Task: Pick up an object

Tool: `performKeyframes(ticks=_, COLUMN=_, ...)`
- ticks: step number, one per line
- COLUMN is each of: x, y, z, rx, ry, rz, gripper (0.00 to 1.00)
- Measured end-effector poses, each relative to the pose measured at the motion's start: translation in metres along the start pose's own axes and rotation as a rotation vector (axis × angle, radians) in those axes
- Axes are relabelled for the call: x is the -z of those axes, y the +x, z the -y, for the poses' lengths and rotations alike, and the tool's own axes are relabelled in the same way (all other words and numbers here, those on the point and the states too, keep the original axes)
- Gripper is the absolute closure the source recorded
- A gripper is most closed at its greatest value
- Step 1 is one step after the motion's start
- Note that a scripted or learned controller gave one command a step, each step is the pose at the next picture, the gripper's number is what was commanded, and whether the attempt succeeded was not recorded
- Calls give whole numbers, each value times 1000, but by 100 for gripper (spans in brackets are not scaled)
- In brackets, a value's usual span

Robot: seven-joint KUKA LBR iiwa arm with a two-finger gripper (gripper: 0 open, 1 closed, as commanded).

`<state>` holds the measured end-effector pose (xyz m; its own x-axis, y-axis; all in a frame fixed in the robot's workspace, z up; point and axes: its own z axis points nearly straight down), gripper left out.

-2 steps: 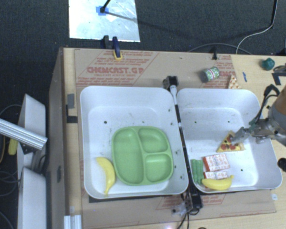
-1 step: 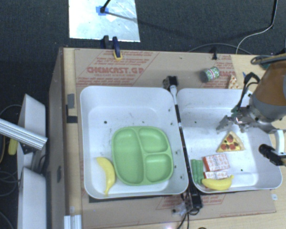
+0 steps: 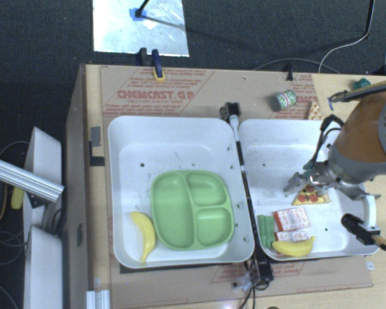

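Dark carpet surrounds the bench (image 3: pixel 180 85). Left bin (image 3: pixel 132 140): yellow banana (image 3: pixel 143 234) touching a green divided plate (image 3: pixel 192 209). Right bin (image 3: pixel 270 147): green item (image 3: pixel 265 227), red-white carton (image 3: pixel 291 219), second banana (image 3: pixel 293 247). Hand (image 3: pixel 307 184) hovers over a small red-yellow object (image 3: pixel 311 197); its grip state cannot be told.

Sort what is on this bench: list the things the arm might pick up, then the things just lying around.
Pickable, in the bins:
- small orange-and-red item under the gripper
- red-and-white packet
- banana in the right bin
- green block
- banana in the left bin
- green divided plate

Lying about:
- small green can on the cardboard
- blue clamp
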<state>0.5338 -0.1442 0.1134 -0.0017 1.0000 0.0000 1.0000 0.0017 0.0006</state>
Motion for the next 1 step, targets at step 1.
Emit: performKeyframes(ticks=1, x=-26, y=-48, z=14, rx=0, ry=-7, rz=3, gripper=0)
